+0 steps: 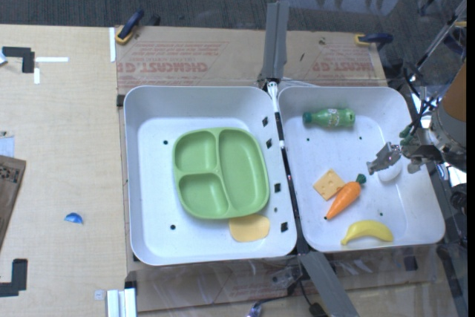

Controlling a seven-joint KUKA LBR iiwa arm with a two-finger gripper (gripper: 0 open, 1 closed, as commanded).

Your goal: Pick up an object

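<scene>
In the right bin, my gripper hangs at the right side, open with nothing between its fingers. Just left of and below it lies an orange carrot with a green top, slanting. A yellow cheese wedge touches the carrot's left side. Near the front rim lies a yellow banana. A green bottle lies on its side at the back of this bin.
The left bin holds a green divided plate and a flat yellow disc at its front. The two bins meet at a hinged divider. A small blue piece lies on the wooden bench at left.
</scene>
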